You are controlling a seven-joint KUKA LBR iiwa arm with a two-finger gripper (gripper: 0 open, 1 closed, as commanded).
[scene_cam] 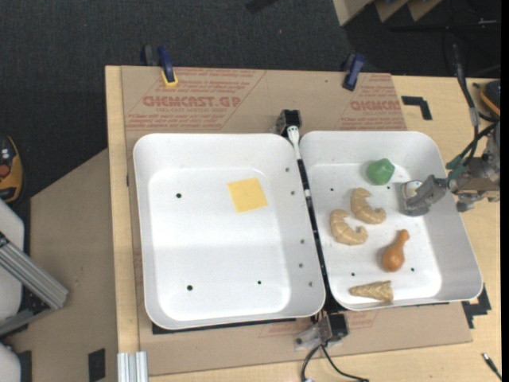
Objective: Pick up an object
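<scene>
I see the tool (415,198) over the right side of the right bin (445,281), just right of the far croissant (367,206) and beside the green lump (380,170). I cannot tell whether it is spread or pressed together. A drumstick (395,250) lies nearer, and a yellow square (247,195) sits in the left bin (199,293).
</scene>
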